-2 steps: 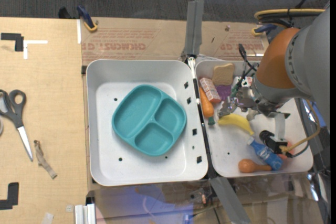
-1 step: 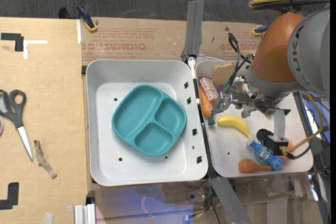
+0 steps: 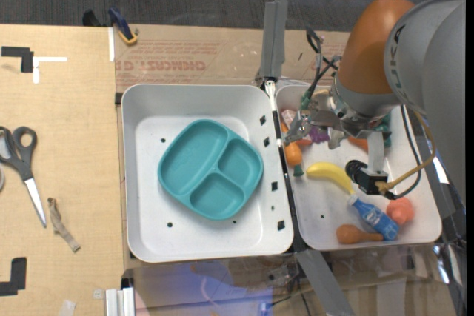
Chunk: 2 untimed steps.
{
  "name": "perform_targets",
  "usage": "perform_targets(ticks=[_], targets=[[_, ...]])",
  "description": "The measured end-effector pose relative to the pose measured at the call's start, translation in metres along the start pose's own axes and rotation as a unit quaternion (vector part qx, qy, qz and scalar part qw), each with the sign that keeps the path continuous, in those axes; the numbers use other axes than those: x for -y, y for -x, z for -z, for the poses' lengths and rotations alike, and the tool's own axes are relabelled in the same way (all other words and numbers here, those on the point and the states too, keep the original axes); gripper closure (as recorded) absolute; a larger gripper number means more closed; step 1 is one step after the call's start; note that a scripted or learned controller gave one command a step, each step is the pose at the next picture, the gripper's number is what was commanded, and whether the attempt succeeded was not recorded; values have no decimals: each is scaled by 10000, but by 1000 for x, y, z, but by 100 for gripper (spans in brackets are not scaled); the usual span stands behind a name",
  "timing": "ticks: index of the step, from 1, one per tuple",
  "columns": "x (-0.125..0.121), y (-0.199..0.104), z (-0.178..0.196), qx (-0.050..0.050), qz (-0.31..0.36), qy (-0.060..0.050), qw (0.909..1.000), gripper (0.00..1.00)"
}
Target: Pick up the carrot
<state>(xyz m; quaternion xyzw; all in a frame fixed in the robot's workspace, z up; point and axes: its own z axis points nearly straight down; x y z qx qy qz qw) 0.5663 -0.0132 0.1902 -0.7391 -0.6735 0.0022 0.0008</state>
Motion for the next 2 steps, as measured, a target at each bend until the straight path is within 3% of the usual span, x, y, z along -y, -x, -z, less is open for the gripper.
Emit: perform_targets(ticks=[1,2], targets=[[38,89,-46,-3,-447,1,9990,0],[-33,25,1,-1,-401,9,9992,0]])
